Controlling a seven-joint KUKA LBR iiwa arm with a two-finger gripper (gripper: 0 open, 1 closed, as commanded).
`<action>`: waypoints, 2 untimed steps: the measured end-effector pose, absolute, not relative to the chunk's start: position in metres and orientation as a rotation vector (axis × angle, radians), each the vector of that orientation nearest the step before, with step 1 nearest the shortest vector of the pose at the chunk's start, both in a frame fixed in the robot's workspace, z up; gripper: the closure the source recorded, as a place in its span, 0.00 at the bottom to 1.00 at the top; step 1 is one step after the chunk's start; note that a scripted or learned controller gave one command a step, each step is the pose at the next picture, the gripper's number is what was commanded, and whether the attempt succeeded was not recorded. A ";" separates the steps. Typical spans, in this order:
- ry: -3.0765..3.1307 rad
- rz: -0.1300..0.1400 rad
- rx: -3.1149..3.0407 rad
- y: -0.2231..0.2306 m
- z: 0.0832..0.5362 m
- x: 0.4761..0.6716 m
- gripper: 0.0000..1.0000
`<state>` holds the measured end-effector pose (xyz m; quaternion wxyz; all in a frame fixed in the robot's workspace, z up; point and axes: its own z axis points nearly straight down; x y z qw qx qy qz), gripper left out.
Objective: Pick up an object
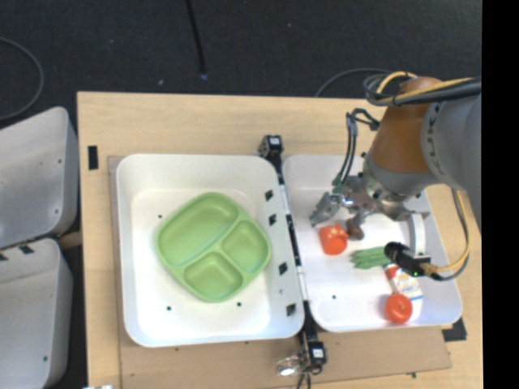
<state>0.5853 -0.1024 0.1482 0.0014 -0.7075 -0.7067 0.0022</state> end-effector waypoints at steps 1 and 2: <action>-2.217 0.004 -2.225 -0.104 0.098 0.585 0.00; -2.210 -0.001 -2.235 -0.105 0.111 0.586 1.00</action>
